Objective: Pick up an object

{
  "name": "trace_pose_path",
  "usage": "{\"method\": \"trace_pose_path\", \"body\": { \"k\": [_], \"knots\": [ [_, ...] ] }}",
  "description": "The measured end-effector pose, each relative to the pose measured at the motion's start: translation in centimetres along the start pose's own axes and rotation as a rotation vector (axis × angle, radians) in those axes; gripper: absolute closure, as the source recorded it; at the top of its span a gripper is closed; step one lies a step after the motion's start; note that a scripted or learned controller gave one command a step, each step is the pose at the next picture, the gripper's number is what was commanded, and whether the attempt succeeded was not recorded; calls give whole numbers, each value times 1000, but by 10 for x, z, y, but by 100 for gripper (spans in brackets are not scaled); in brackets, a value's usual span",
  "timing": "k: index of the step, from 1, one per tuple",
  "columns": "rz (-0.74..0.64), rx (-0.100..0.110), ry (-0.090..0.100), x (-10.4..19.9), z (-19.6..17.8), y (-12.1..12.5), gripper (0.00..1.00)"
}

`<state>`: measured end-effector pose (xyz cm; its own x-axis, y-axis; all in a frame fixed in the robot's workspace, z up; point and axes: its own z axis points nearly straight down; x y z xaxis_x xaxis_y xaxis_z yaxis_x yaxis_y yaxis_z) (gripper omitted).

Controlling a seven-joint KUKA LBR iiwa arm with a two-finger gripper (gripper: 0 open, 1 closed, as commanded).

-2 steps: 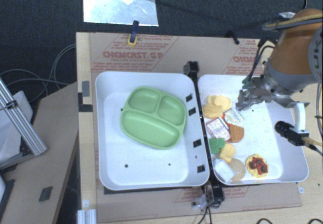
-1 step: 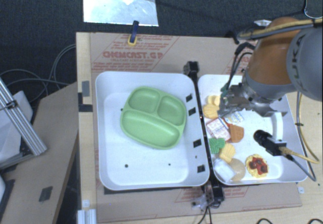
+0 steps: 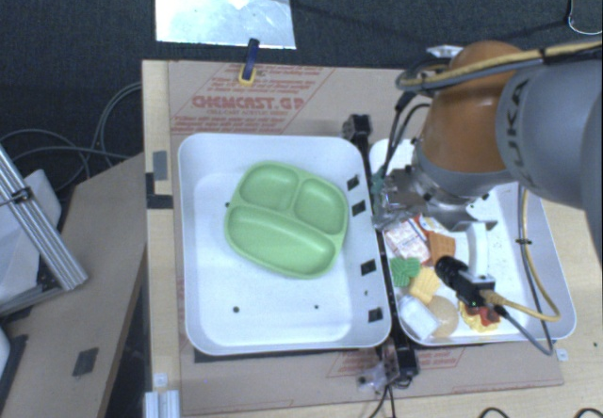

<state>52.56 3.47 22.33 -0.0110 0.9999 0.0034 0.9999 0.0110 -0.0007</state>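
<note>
The arm's orange and grey wrist (image 3: 471, 138) hangs over the right bin (image 3: 551, 289). My gripper (image 3: 394, 207) is low at that bin's left wall, just above a white and red packet (image 3: 407, 237). Below the packet lie a green toy piece (image 3: 405, 271), a yellow piece (image 3: 426, 286) and a pale round piece (image 3: 441, 318). An orange piece (image 3: 441, 245) sits right of the packet. A small red thing (image 3: 486, 316) lies near the front. The arm hides the far half of this bin.
The left bin (image 3: 212, 313) holds a light green divided plate (image 3: 286, 218), tilted across its middle. Black clips line the wall between the two bins (image 3: 369, 265). A cardboard sheet (image 3: 247, 96) lies under both bins.
</note>
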Motion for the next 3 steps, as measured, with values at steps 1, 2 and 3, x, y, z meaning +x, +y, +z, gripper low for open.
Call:
{"method": "trace_pose_path", "body": {
  "k": [1,2,3],
  "knots": [
    [2,1,-1,48,8,-18,100],
    [4,1,-2,73,6,-29,100],
    [5,-3,-2,83,-1,-16,100]
  ]
}}
